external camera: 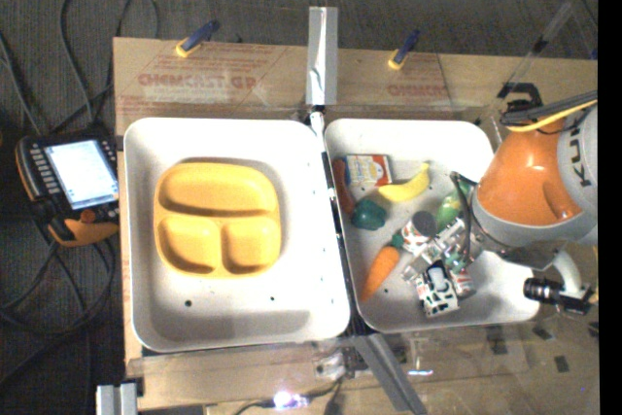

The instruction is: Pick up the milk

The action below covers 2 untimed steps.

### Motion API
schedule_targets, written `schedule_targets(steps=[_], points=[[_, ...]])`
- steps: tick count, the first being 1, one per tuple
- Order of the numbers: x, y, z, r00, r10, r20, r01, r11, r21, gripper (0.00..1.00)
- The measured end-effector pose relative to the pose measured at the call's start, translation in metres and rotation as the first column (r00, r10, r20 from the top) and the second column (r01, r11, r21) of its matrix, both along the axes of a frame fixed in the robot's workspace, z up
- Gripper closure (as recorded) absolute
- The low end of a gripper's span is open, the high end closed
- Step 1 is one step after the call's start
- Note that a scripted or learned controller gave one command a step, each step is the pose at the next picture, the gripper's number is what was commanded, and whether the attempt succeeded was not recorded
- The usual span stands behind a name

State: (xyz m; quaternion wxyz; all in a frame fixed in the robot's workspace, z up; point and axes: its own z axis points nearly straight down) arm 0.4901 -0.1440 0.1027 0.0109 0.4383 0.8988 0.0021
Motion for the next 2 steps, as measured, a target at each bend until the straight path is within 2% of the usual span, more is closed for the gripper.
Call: schedule_targets(steps=[1,2], points=[[-0.005,0.074,0.126,0.996,0.089,-0.022,-0.089,0.996,0.006,1.0],[-0.007,0.038,0.089,1.0,-0.003,-0.024,0.003,1.0,0.004,1.0]])
